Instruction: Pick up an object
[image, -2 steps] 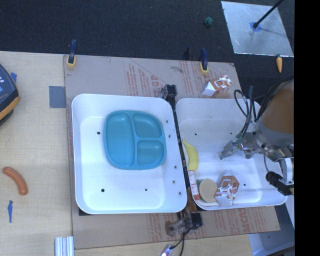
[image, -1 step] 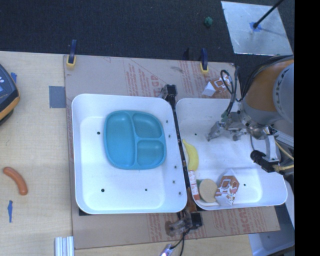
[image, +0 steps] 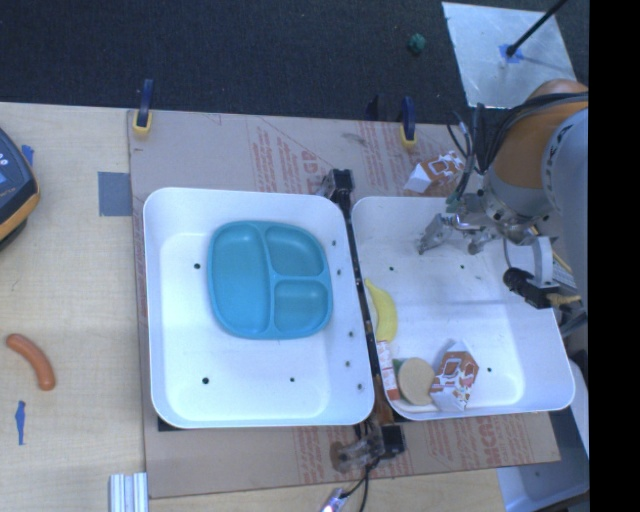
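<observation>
Arm over the right bin

A banana (image: 383, 311) lies against the right bin's (image: 520, 395) left wall, long axis near-to-far. The hand (image: 455, 232) hangs over the bin's far part, fingers spread apart, empty, well apart from the banana.

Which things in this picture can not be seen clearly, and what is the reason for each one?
- End effector: small and blurred over the right bin; whether it grips anything cannot be told.
- Arm: cut off by the right edge.
- Carton: print too small to read.
- Round beige item: partly covered by the carton, kind unclear.
- Dark device: cut off by the left edge.
</observation>
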